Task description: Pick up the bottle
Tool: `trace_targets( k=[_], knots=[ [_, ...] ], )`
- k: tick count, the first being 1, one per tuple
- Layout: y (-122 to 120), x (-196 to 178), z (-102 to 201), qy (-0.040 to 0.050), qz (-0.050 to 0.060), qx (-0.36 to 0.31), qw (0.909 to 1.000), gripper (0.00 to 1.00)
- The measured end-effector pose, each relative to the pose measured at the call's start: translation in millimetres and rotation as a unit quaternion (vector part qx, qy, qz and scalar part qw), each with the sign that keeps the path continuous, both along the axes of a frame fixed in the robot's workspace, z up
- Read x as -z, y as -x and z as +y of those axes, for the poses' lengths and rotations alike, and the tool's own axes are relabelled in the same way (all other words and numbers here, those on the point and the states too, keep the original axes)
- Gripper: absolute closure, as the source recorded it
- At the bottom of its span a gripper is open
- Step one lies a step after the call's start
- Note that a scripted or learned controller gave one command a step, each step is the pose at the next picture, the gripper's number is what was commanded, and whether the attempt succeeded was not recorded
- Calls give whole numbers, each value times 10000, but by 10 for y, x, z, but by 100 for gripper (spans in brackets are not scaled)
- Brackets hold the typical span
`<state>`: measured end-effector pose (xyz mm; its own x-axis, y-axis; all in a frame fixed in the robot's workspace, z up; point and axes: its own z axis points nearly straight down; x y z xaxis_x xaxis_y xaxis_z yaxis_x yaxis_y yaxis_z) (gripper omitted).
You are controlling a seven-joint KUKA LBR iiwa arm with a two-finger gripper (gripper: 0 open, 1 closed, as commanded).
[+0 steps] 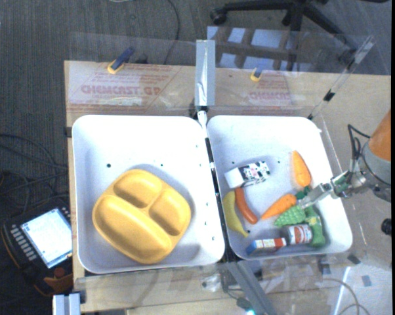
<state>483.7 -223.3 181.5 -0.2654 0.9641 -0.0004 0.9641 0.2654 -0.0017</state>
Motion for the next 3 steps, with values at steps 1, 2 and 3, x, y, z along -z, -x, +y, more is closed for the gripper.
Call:
trace_targets(
  k=[1,2,3],
  knots=[
    [-377,883,9,3,-23,-1772,9842,0],
    [-702,900,789,49,-67,-3045,9525,0],
    [-713,796,806,36,-85,-3043,9525,100]
  ],
)
